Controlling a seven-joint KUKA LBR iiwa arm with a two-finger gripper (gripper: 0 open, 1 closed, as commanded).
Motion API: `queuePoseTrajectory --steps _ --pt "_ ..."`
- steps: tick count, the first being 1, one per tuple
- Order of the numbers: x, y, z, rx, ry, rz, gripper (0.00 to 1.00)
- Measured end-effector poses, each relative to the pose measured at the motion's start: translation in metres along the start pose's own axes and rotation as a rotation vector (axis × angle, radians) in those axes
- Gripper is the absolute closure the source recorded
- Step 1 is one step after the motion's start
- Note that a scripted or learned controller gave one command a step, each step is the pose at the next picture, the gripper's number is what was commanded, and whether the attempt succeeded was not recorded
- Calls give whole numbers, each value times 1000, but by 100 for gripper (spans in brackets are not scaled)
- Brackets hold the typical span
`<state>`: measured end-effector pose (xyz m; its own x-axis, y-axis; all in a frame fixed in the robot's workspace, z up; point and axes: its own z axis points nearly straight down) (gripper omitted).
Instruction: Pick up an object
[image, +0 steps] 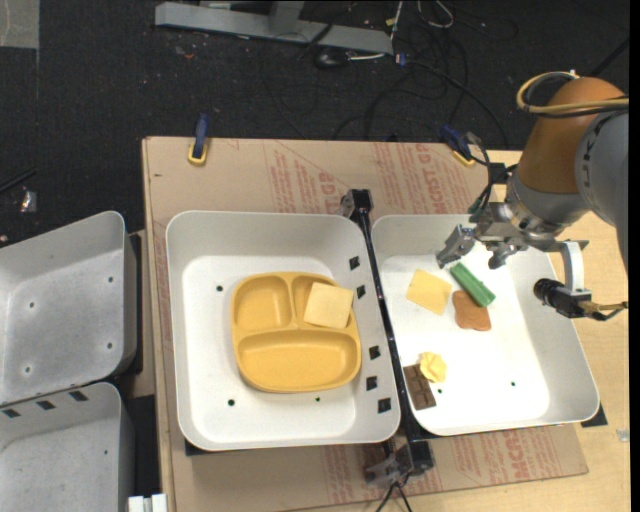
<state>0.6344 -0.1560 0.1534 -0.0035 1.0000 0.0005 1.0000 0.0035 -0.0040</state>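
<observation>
Two white bins sit side by side on the bench. From where I stand, the left bin (200, 300) has a yellow divided tray (290, 350) with a pale cheese slice (328, 305) resting on its upper right compartment. The right bin (560, 380) holds another cheese slice (429, 292), a green stick (471, 283), a brown piece (472, 312) touching it, a small yellow lump (432, 366) and a dark brown bar (418, 386). The gripper (478, 247) hovers just above the green stick, fingers spread, nothing between them
</observation>
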Motion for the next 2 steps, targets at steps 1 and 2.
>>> queuePoseTrajectory --steps 1,2 --pt "10 -5 55 0 0 1 0" --pt "9 -4 41 -6 -2 1 100"
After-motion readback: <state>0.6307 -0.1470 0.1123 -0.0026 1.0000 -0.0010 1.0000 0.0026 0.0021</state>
